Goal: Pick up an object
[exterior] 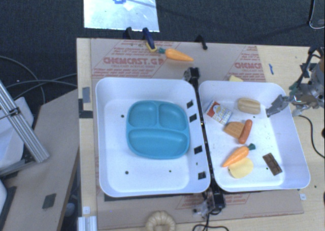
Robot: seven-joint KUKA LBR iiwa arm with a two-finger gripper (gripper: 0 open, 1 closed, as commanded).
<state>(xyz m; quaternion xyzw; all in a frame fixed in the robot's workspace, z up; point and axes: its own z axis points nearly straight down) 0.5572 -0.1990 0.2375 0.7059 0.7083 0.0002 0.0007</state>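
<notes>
In right bin [298,143], at 9 o'clock from gripper [277,106] and nearest to it: bread roll [249,105], long axis running 9 to 3 o'clock. Gripper over the bin's 2 o'clock rim, nothing seen in it; open or closed, cannot tell.

At 7 o'clock from the roll: sausage [245,131], long axis roughly 1 to 7 o'clock, leaning against a tan wedge [234,129]. Lower down: carrot [236,156], tip toward 8 o'clock, green end toward 2 o'clock, touching a yellow slice [240,169] beneath. Chocolate bar [272,164] at 4 o'clock of the bin, long axis 10 to 4 o'clock. Small carton [219,112] near the 10 o'clock corner.

In left bin [109,123]: blue divided plate [157,129].

Outside, at 12 o'clock on the board [127,60]: second carrot [175,55], tip toward 3 o'clock.
</notes>
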